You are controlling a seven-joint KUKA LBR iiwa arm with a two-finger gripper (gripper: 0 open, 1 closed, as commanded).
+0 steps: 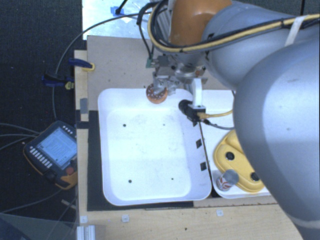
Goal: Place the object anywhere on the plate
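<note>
A small round brown object [157, 95] hangs at the far rim of the left white bin [106, 149]. My gripper [159, 90] comes down on it from above, and its fingers close on the object's top. The yellow plate [239, 156] lies in the right bin [220, 104], well to the right and nearer the front, partly hidden under my arm. The object is apart from the plate, with the wall between the two bins lying between them.
A small grey and red thing [229, 178] sits at the plate's front left rim. A black cable fitting [189, 110] hangs beside the gripper over the bin wall. A teach pendant [52, 151] and clamps [80, 64] lie left of the bench.
</note>
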